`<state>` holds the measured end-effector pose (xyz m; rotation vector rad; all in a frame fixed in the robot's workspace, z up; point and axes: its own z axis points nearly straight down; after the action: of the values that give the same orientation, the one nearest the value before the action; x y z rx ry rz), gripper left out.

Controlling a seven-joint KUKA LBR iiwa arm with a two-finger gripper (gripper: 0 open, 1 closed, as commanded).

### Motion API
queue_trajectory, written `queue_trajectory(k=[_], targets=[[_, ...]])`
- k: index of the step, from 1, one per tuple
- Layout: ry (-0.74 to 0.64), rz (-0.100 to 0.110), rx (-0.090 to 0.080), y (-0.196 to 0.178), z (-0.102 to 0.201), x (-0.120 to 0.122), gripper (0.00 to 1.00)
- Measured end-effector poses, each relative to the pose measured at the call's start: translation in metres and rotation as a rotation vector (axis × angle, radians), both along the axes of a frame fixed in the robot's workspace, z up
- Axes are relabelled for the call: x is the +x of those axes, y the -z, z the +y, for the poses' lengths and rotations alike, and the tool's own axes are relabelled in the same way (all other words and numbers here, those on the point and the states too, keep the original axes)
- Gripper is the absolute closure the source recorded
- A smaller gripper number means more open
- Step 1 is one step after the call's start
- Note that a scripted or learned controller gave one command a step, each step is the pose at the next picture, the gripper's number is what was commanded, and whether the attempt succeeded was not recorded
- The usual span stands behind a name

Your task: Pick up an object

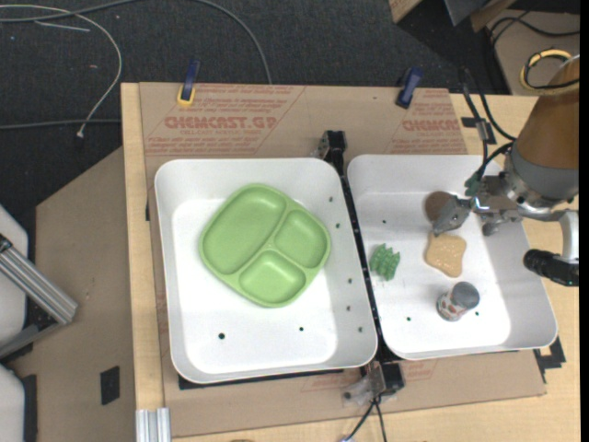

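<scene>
Two bins (184,339): one green plate (265,244) left; three objects right, fingers' (451,212) state unclear.

Left bin (170,274): white, shallow, resting on printed cardboard sheet (230,109). Right of left bin, edge to edge: second white bin (405,191). Behind left bin, on sheet's far edge: blue clamps (190,79) (409,87). Farther behind, on dark carpet (304,26): grey cable (110,35).
</scene>
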<state>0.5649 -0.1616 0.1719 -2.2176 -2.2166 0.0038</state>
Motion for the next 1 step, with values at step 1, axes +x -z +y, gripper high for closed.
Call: queue_trajectory(k=[1], targets=[[0.001,0.002,0.001,0.0489,-0.0025,-0.0101,0.00]])
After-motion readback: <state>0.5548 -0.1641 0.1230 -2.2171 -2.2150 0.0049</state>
